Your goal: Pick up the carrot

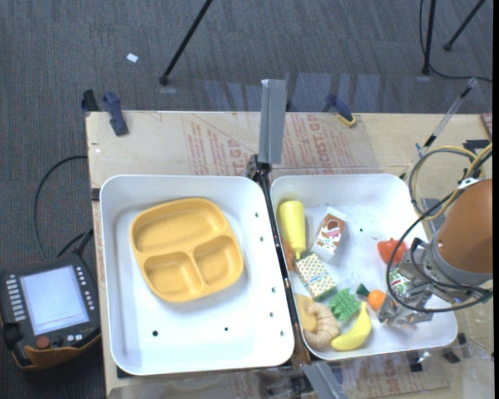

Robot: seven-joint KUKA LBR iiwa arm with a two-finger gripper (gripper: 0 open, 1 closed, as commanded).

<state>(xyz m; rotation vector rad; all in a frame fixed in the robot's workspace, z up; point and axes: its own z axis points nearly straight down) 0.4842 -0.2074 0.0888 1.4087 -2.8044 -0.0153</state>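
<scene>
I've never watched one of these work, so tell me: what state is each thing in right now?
carrot: lying in the right bin, beside the gripper
banana: lying by the bin's near wall
small carton: lying flat
yellow tray: right side up in the left bin

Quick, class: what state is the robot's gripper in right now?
Gripper: low in the right bin, beside the carrot; its state cannot be told.

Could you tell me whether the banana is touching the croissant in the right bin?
Touching. In the camera view, the banana lies against the croissant, with no white bin floor visible between them.
</scene>
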